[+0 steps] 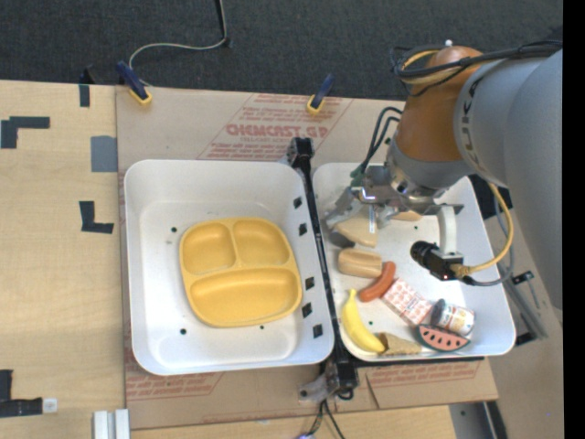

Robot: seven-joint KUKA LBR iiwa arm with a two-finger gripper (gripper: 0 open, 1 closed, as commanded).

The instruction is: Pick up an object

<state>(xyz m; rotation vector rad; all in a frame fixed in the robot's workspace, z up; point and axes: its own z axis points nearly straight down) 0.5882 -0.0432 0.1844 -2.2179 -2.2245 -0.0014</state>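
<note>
Banana point(359, 326) in bin; cardboard point(265, 128) reading "CHEMCAST"

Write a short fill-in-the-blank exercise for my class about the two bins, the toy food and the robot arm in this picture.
1. The yellow divided plate lies in the ____ bin.
2. The plate has ____ compartments.
3. The toy banana lies in the same bin as the toy ____, a reddish link just above it.
4. The gripper is above the ____ bin.

Missing words: left; three; sausage; right
</note>
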